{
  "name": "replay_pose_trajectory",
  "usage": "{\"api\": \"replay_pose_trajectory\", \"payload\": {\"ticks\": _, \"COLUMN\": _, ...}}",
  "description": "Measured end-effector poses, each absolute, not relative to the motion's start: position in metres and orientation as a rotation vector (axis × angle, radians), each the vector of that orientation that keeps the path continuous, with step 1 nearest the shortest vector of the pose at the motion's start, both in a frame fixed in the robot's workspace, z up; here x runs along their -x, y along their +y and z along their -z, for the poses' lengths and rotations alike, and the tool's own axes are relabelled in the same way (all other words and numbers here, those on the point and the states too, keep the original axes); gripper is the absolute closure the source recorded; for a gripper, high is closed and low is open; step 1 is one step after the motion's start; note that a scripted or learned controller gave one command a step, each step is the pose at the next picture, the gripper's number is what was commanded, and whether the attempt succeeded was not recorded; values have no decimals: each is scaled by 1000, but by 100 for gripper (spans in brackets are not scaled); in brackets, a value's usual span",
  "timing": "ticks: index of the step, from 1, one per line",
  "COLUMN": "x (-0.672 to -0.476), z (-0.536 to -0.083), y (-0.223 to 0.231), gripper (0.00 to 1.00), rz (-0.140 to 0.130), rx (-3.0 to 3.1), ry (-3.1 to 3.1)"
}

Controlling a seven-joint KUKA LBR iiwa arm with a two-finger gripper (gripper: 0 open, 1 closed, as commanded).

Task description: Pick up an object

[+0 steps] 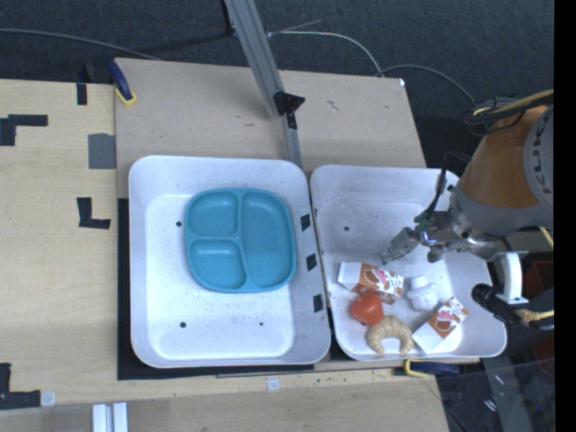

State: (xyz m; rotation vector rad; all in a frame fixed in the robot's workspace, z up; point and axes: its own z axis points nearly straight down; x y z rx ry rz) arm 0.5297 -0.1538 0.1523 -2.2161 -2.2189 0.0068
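While the gripper (402, 245) hung over the right bin (360, 192), whether it was spread or pressed together could not be told. Nothing was held; the approach seemed underway. Below lay a carton (381, 282), tomato (365, 309) and croissant (390, 333); descent onto one came next.

The wooden bench (216, 115) bears two shallow white bins touching side by side: the left bin (153, 241) lies well away from the gripper (396, 248), the right bin (360, 192) lies beneath it.
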Motion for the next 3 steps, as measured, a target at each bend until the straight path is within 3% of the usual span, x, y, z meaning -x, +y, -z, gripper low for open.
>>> {"api": "replay_pose_trajectory", "payload": {"ticks": 1, "x": -534, "z": -91, "y": -157, "gripper": 0, "rz": -7, "rx": 2216, "ry": -2219}}
{"api": "replay_pose_trajectory", "payload": {"ticks": 2, "x": -535, "z": -104, "y": -156, "gripper": 100, "rz": -3, "rx": 2216, "ry": -2221}}
{"api": "replay_pose_trajectory", "payload": {"ticks": 3, "x": -541, "z": -153, "y": -165, "gripper": 100, "rz": 1, "rx": 2222, "ry": -2224}}
